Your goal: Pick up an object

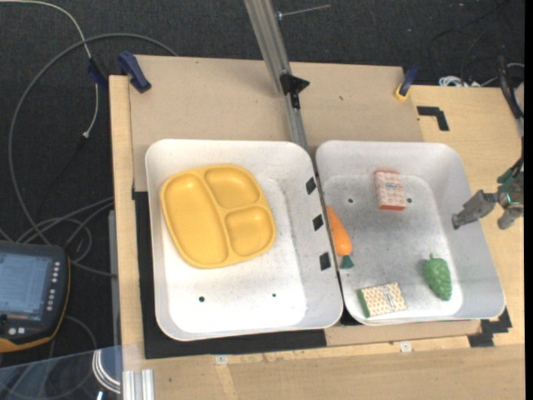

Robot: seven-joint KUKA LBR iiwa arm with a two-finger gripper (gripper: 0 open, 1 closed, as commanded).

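The right bin (466,169) holds several objects. An orange carrot (339,233) lies along its left wall. A small pink carton (390,190) sits near the back middle. A green pepper (438,277) rests at the front right, and a flat yellow-green packet (382,299) lies at the front. My gripper (488,213) hangs over the right bin's right rim, open, with nothing between its fingers. It is well right of the carton and above the pepper in the view.
The left bin (283,298) holds a yellow divided plate (218,215). A metal rail (275,48) runs from the top down to the gap between the bins. Blue clamps (133,69) grip the bench's back edge.
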